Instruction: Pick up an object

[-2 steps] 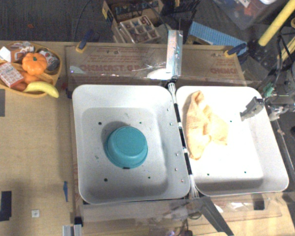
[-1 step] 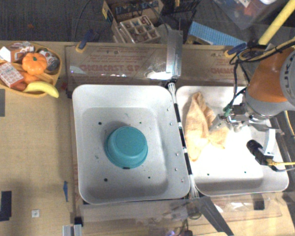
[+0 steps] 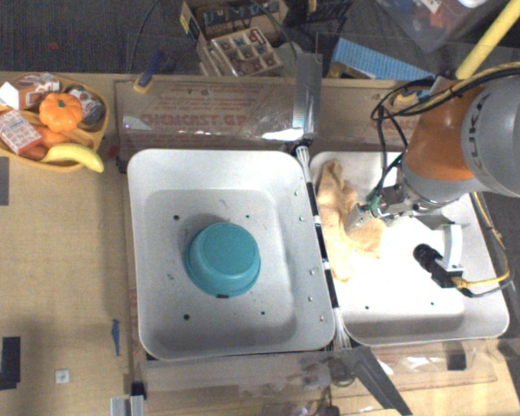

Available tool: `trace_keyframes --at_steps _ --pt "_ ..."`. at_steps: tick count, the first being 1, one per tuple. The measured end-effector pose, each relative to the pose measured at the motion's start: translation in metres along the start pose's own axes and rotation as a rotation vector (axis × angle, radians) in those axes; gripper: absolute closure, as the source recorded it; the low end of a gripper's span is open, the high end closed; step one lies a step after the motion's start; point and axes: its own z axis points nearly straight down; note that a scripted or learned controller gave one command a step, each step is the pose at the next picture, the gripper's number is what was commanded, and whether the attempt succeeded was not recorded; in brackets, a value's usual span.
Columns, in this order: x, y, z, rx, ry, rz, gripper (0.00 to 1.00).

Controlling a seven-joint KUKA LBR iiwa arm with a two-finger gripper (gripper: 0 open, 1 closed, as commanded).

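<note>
The arm enters from the right of the frame, and its gripper is down inside the right bin, right at a pale tan, crumpled soft object that lies along that bin's left wall. The jaws are masked by the wrist and the object itself; whether they stand apart or closed, and whether they have any of the material between them, cannot be told.

Judgement on the step in hand: this is the grasp itself. To do it well, the jaws should close on a raised fold of the soft object, not on a flat edge, and the lift should go straight up, clear of the wall shared with the left bin. Limp material may slip or trail; a firm closure before lifting is advised.

Containers: the right bin holds the tan object at its left side. The left bin holds one teal bowl, upturned, near its centre. On the counter, at the upper left of the frame, a small basket holds toy food, including an orange pumpkin and a banana.
</note>
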Motion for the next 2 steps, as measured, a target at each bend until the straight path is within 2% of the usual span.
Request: trace_keyframes --at_steps 1,2 --pt "-0.0006 0.0012 -0.0112 -0.006 0.002 0.004 1.0" --pt "-0.0013 0.001 -0.0114 -0.006 0.001 0.004 0.0"
